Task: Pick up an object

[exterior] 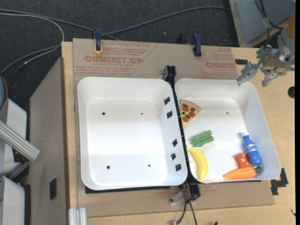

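The right bin (243,93) holds a pizza slice (188,111) by the divider, a green bean pod (202,138), a yellow banana (198,161), a blue bottle (251,150), a small red piece (242,160) and an orange carrot (239,173). My gripper (255,77) hangs above the bin's far right corner, well away from every object. Its two grey fingers (244,74) are spread apart with nothing between them.
The left bin (89,97) sits beside the right one, joined by a black clip strip (172,125). Both rest on a cardboard sheet (140,55) held by a yellow clamp (98,41) and a blue clamp (197,45). Cables cross the dark floor behind.
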